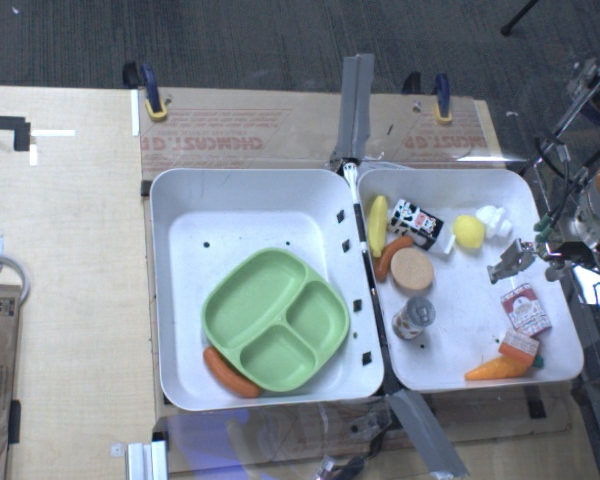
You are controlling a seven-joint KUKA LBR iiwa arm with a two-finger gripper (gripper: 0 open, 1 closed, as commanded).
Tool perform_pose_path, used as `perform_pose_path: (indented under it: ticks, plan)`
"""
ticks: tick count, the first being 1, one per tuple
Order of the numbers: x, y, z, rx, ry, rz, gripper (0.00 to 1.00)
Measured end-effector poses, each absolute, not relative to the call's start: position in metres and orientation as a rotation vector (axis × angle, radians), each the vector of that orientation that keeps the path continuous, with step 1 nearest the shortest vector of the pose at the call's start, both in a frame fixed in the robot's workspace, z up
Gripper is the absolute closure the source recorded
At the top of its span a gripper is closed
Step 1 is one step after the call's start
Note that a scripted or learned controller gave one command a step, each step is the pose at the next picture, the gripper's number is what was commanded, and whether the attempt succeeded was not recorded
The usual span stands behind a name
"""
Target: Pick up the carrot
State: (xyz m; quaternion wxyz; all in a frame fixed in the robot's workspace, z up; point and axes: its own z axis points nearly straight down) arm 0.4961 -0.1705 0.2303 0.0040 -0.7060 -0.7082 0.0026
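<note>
Two shallow white bins side by side on the tabletop (60, 268). In the left bin (180, 208), a green divided plate (276, 318) with a sausage (230, 372) tucked against its lower left edge.

In the right bin (460, 368), the carrot (498, 368) lying flat near the front right corner, pointed end toward the left, touching or just beside a small orange-topped box (520, 344). Just above that, a red and white packet (525, 308). Along the bin's left wall, a banana (378, 224) set upright in the view, a second sausage (392, 256) beside it, a round tan disc (413, 270), and a small can (414, 316) below. Further back, a black and white carton (417, 222), a lemon (468, 231) and a white crumpled item (493, 218).

Reaching in from the right edge, the arm, mostly cut off by the frame, wrist over the bin's right rim. Gripper (512, 260) at mid-height of the right bin, pointing leftward, well apart from the carrot and nearer the packet. Nothing seen between its fingers; whether spread or closed, cannot tell.
</note>
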Motion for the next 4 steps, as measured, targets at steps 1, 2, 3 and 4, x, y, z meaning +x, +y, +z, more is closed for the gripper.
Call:
perform_pose_path:
  ticks: [1, 2, 3, 4]
  plan:
    - [0.483, -0.112, 0.098, -1.937, -2.47, 0.006, 0.0]
    - [0.574, -0.189, 0.188, -2.04, -2.385, 0.006, 0.0]
    - [0.576, -0.121, 0.088, -1.901, -2.496, 0.005, 0.0]
    - [0.576, -0.122, 0.093, -1.9, -2.49, 0.009, 1.0]
